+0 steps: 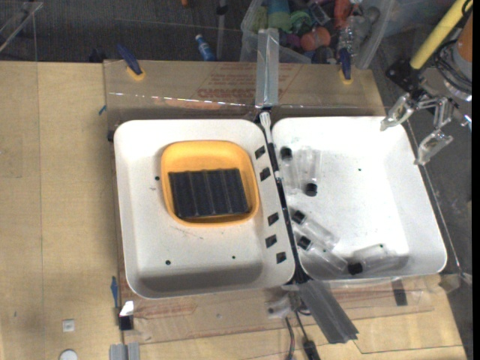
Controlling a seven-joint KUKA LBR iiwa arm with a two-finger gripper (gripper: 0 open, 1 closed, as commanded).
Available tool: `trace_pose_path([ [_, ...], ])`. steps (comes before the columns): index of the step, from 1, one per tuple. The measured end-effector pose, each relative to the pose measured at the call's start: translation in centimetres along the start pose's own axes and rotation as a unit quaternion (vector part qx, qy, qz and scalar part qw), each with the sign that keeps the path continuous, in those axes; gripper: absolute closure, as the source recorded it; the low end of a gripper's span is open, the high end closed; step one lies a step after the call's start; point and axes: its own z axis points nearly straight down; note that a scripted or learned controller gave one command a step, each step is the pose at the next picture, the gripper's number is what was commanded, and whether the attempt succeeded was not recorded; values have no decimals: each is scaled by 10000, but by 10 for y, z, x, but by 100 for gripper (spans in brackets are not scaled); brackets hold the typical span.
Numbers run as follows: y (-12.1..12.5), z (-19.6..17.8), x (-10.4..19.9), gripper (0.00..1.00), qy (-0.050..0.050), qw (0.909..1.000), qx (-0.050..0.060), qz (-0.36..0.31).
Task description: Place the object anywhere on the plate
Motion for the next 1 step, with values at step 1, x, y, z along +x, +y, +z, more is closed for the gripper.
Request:
trace_pose_path([
  [1, 0, -12, 0, 0, 0, 9923, -6, -1242],
])
